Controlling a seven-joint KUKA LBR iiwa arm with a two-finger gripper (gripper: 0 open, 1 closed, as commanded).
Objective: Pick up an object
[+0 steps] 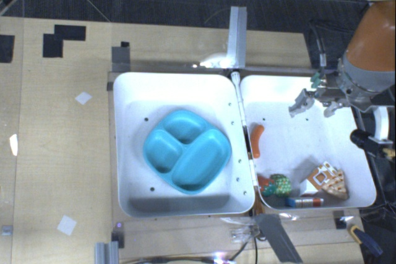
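Observation:
My gripper [315, 106] hangs over the upper part of the right bin [281, 93], open, with nothing between its fingers. Below it in that bin lie an orange carrot-shaped piece [256, 140] against the left wall, a green and orange toy [276, 184], a slim marker-like stick [303, 201] at the front, and a brown and white waffle-patterned piece [327, 180] at the front right. The gripper stands well above and apart from all of them.
The left bin [133, 93] holds a blue three-part plate [187, 151]. A metal post [237, 37] rises behind the divider between the bins. The arm's orange band [373, 34] is at the right edge.

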